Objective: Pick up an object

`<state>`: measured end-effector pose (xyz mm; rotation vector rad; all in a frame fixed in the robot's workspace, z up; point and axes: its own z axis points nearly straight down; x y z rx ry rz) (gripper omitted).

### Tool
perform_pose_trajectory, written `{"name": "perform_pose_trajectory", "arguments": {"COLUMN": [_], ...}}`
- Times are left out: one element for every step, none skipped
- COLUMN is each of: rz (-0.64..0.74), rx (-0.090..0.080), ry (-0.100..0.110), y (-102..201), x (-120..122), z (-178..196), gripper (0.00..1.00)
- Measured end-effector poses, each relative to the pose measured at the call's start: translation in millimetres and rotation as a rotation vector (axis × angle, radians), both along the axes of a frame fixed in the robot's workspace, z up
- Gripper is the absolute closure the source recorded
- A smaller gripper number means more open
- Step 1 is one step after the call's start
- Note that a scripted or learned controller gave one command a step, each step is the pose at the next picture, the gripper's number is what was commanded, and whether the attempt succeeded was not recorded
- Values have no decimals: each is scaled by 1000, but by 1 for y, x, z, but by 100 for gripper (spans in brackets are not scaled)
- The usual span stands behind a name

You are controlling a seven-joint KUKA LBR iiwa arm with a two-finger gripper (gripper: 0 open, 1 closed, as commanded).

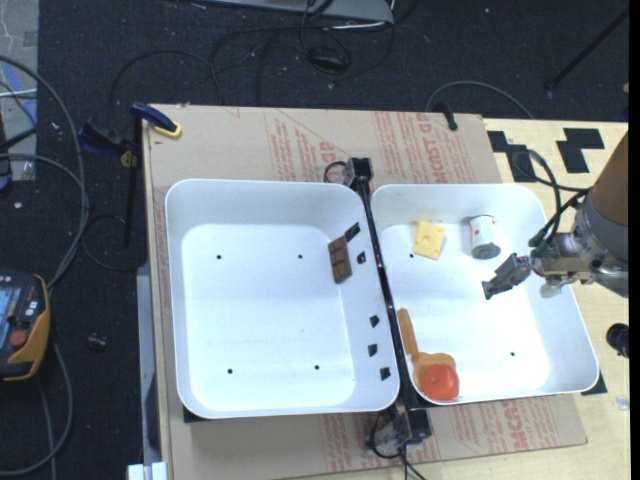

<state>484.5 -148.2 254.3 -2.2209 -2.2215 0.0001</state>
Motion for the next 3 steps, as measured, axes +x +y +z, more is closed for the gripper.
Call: {"name": "perform_pose_trajectory", "arguments": {"rz": [1, -22, 1], "rx": [-1, -1, 0], "ry": [-1, -3, 2], "y": [-9, -20, -27], "x": [44, 65, 104], "z": [6, 45, 16], "gripper": [0, 0, 0]}}
